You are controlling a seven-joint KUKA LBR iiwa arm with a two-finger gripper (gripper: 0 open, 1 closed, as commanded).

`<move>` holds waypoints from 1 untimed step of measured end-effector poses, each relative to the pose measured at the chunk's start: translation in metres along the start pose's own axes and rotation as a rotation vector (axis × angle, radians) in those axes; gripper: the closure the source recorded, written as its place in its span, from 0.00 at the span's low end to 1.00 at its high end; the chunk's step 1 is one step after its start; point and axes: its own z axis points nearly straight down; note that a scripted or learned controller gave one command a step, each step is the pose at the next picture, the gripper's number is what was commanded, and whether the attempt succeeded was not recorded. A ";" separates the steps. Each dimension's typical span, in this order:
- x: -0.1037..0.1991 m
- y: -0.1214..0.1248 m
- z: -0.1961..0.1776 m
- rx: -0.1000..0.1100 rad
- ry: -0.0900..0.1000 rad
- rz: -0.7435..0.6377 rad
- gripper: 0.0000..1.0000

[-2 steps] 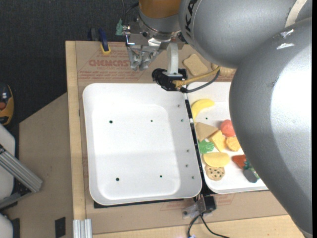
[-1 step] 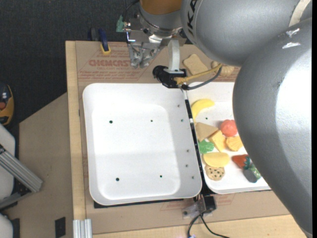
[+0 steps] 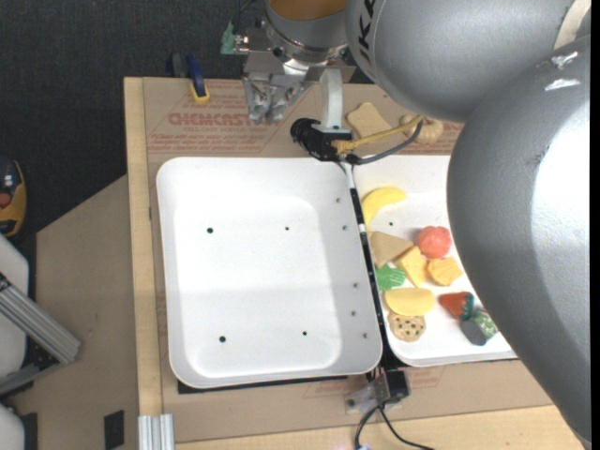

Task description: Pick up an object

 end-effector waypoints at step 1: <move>0.029 -0.034 -0.135 -0.002 0.006 0.002 1.00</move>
